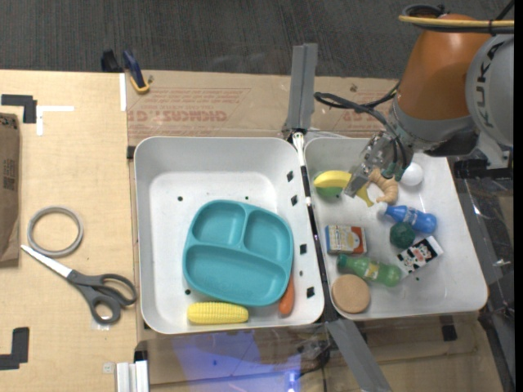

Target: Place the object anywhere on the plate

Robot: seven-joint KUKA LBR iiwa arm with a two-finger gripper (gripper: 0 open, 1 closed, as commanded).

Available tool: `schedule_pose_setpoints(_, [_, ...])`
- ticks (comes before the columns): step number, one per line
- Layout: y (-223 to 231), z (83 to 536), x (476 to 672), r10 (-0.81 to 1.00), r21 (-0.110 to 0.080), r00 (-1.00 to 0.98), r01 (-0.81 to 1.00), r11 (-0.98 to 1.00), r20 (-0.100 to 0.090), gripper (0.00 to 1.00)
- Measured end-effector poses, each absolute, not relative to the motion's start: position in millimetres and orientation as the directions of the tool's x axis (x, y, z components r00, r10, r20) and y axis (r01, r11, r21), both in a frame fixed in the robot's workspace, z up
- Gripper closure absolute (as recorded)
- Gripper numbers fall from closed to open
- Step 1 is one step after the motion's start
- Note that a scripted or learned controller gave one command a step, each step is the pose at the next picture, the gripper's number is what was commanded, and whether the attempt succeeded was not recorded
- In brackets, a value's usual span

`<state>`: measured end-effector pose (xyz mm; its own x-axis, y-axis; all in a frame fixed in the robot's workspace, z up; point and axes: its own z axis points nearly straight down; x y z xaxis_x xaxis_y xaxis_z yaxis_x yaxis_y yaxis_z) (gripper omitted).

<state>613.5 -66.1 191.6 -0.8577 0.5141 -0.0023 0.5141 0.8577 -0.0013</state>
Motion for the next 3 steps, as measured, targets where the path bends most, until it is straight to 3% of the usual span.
schedule_pose_setpoints(1, [-7.4,191.8,596.8,0.378,0.000,-0.926,0.378,0.926,-0.001,1.00])
schedule_pose_setpoints(2, [-7.4,191.8,596.9,0.378,0.000,-0.926,0.378,0.926,-0.001,0.00])
schedule_pose_setpoints(3, [-7.7,201.4,598.0,0.379,0.001,-0.926,0.379,0.926,-0.004,1.00])
